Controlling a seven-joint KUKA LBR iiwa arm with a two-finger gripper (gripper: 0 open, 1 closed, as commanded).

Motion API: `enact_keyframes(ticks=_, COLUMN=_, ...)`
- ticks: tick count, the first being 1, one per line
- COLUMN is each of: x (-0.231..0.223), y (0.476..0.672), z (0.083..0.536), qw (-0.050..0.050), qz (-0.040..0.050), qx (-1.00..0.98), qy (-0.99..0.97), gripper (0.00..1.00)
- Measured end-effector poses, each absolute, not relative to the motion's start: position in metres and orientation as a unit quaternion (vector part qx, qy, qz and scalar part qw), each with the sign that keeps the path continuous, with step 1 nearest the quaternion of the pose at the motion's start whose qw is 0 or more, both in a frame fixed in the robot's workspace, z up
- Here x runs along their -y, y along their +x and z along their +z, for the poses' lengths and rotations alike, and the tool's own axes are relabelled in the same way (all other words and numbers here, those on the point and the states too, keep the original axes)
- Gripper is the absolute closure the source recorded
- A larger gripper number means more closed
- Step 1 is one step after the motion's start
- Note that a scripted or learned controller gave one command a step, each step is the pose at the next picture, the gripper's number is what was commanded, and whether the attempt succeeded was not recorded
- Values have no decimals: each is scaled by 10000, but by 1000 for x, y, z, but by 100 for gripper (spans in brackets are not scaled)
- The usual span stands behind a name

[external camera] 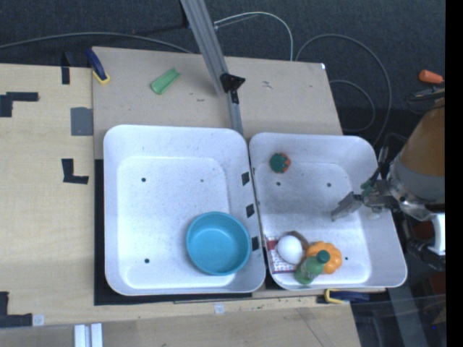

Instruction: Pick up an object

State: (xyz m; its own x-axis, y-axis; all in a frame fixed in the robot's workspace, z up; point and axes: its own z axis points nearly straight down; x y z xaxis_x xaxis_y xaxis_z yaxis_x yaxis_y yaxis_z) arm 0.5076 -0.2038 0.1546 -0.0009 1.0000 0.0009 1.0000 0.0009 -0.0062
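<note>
Our two-finger gripper [346, 206] hung over the right white bin [362, 150]; finger state we could not tell. Candidates huddled at its near edge: white egg-shaped ball [290, 249], orange-green plastic toy [319, 260].

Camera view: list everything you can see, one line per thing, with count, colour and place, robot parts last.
left bin: one, white, on bench
right bin: one, white, beside it
bowl: one, blue, left bin, near right corner
small ball: one, green and orange, right bin, far side
round object: one, white, right bin, near edge
orange object: one, right bin, near edge
green object: one, against the orange one
green block: one, bench beyond the bins
arm: one, grey and orange, right side
gripper: one, over right bin
</note>
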Motion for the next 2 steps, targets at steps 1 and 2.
enact_keyframes(ticks=1, x=201, y=505, z=111, qw=28, qz=18, qx=7076, qy=-7066, gripper=0)
enact_keyframes(ticks=2, x=201, y=506, z=89, qw=-5, qz=9, qx=7076, qy=-7066, gripper=0)
